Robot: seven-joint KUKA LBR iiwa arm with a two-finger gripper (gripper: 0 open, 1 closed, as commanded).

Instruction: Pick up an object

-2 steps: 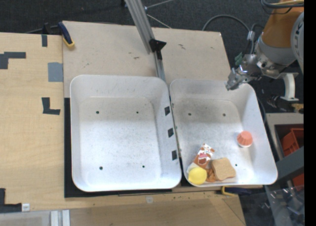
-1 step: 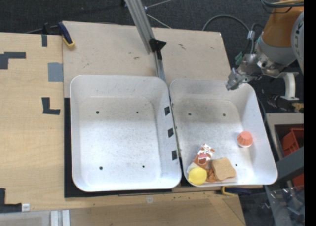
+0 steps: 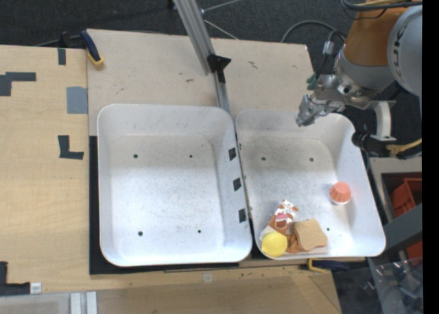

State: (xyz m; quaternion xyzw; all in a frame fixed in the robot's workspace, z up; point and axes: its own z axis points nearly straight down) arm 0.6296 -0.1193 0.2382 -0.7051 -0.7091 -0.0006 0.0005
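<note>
From where I stand, the grey arm with its orange band comes in from the upper right of the frame, and its pincer hangs over the upper edge of the right bin, near that bin's far corner. The pincer looks small and dark from here, and I cannot tell if it is released or clenched; I see nothing between its tips. The things to pick are all in the lower part of the right bin, well apart from the pincer. A small orange-pink piece stands alone near the right wall of the bin. Lower, close to the bottom edge, there is a little group: a yellow ball at the lower left of the group, a tan flat block just beside it on the right, and a red-and-white packet above them, touching or almost touching both. The left bin lies just beside the right one, and their walls meet in the middle of the frame. Both bins rest on the wooden tabletop. A metal rail goes slantwise from the top of the frame down to the place where the two bins meet.
</note>
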